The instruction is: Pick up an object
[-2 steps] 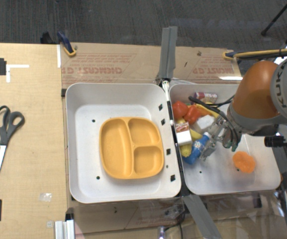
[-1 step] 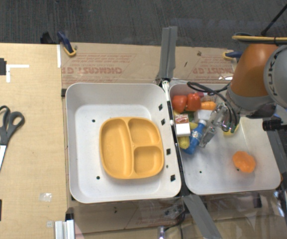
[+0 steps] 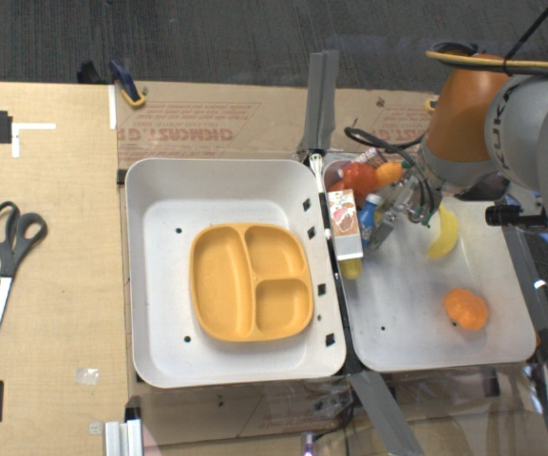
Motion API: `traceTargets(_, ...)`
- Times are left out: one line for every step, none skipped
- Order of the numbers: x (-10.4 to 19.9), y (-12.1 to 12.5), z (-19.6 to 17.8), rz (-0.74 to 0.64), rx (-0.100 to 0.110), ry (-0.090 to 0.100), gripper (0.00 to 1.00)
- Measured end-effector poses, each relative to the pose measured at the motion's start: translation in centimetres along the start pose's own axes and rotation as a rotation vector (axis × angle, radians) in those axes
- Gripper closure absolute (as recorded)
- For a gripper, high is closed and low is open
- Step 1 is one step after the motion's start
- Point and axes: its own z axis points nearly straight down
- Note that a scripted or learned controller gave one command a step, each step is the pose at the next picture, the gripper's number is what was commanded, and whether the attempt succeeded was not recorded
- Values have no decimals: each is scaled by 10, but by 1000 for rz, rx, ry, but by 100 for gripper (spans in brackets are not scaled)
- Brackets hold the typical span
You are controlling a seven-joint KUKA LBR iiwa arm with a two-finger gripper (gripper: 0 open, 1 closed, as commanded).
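One yellow tray in left bin; orange in right bin.

A pale wooden worktop fills the left of the frame; a dark grey carpeted floor runs across the top; a brown cardboard sheet with reversed print lies at upper centre; black-handled scissors rest at far left; a blue-and-yellow clamp grips the worktop's upper edge; the light is even and soft.

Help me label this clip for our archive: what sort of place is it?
Probably a robot lab workbench: two white bins side by side, a grey arm reaching in, and scissors on the wooden bench.
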Motion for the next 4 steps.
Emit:
traceTargets(-67,-90,-24,330,-10,-8,0)
traceTargets(-62,-92,-2,423,-9,-6,0)
traceTargets(-61,-92,-12,418,-4,-1,100)
traceTargets(-9,-40,-141,452,-9,-3,100)
